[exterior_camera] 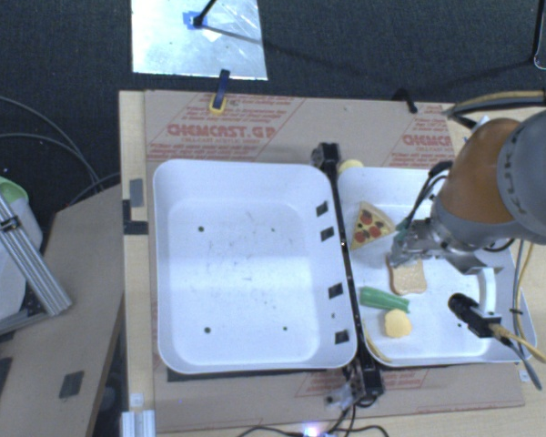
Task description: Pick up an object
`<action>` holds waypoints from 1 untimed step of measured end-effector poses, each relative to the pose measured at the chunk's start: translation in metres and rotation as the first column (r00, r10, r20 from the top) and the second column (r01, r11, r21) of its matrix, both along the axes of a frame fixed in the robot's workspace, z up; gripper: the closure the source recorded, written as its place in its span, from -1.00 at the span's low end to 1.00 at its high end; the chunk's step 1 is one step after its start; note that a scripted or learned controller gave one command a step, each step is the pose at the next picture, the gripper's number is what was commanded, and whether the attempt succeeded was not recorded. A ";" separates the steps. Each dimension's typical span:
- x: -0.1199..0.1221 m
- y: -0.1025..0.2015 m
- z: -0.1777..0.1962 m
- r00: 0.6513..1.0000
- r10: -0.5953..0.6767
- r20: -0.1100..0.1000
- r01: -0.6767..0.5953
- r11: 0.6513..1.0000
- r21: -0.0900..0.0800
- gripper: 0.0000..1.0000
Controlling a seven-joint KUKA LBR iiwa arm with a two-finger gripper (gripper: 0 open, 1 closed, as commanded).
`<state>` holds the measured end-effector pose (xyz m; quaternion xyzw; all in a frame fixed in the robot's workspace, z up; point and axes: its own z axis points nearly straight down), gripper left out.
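Camera view caught the tool (406,247) low over the right bin (437,335), near that bin's middle, and whether it was open or closed could not be told from this slant. Nothing could be seen held in it. Its tip stood right at the upper edge of a tan bread slice (409,279), which lay flat on the bin floor just below it in the picture; whether the two touched was unclear.

A pizza slice (370,225) with red and yellow topping lay close by to the tool's left, toward the wall shared by the two bins. Below the bread slice a green piece (383,299) lay on its side, and a rounded yellow piece (398,324) sat just beside it, near the bin's front wall. A smaller pale yellow item (350,166) rested at the far corner of the same bin, against the rim.

The grey arm (528,180) came in from the right, its orange band (478,176) above the wrist hanging over the bin's far right part.

The left bin (246,262) sat alongside, its white floor marked only by faint scuffs and a few dark dots. Both bins rested on a cardboard sheet (255,126) with red print, spread over the desk (130,153). A blue and yellow clamp (220,94) gripped the sheet's far edge.
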<state>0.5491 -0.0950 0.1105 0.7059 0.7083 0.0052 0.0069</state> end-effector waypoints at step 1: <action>0.001 0.000 0.010 1.000 0.002 0.002 -0.002 1.000 0.000 1.00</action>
